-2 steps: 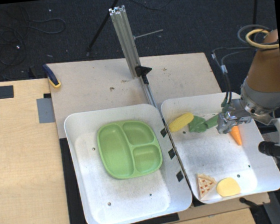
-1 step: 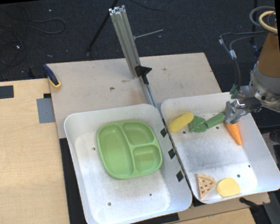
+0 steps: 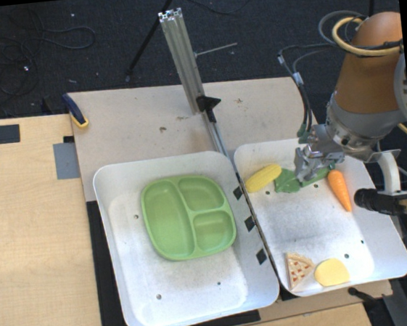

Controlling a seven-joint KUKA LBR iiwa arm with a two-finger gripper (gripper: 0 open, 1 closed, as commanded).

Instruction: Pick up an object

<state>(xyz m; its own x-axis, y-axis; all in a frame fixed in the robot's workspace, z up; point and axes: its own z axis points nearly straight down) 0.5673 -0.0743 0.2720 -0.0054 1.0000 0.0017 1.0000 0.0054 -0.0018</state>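
Gripper sits low on green item beside corn.

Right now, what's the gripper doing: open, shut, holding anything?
Gripper: cannot be told. It is down in the right bin, at the corn's green husk, beside the carrot.
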